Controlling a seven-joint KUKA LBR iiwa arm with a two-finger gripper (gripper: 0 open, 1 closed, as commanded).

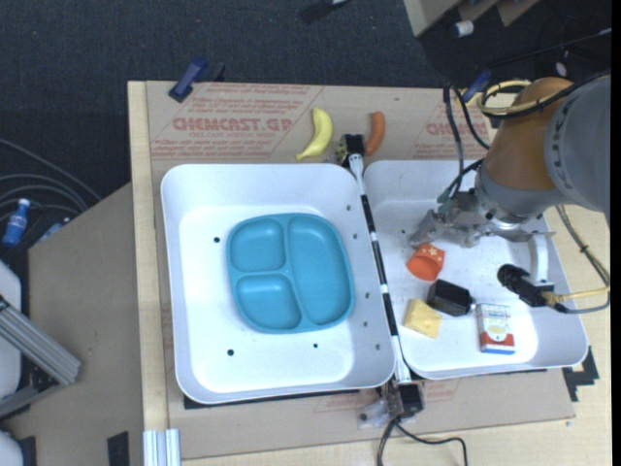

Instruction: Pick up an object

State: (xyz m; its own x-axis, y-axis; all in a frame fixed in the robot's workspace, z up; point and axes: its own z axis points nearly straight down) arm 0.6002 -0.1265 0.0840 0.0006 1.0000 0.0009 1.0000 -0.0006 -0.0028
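On the bench [243, 115], the right bin [543, 352] holds an orange object [425, 261]; we cannot tell the end effector [441, 229] state, so nothing counts as picked.

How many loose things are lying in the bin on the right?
4: an orange cup under the gripper, a black block just below it, a yellow wedge at the bin's lower left, a small box lower right. The arm may hide more.

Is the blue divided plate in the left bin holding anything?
Empty: all three compartments of the blue divided plate show bare blue inside the left bin.
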